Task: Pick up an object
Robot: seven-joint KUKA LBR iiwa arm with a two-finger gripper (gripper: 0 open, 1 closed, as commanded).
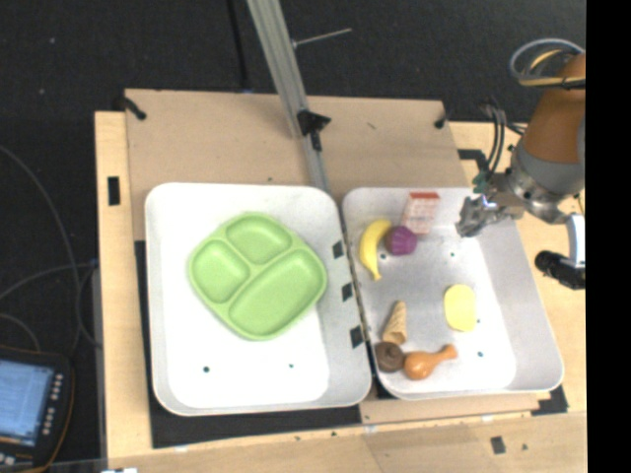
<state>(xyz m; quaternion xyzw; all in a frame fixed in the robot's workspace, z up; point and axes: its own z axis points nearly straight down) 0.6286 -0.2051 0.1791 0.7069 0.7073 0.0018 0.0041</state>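
Hanging over the upper right corner of the right bin (523, 294), the claw (471, 217) points down and to the left; how far it is open I cannot tell, and nothing is seen in it. The nearest things are the small red-and-white box (423, 210) and the purple ball-like piece (401, 240), which touches the yellow banana (372, 247). Further down lie a yellow oval piece (459, 306), a cone (394, 320) and an orange drumstick (428, 362). All look like light, stiff plastic toys, probably smooth and a little slippery. I judge the box the easiest to take, across its flat sides; the banana is best gripped across its middle. The left bin (168, 294) carries a green divided plate (258, 275), wide and flat, hard to pinch.
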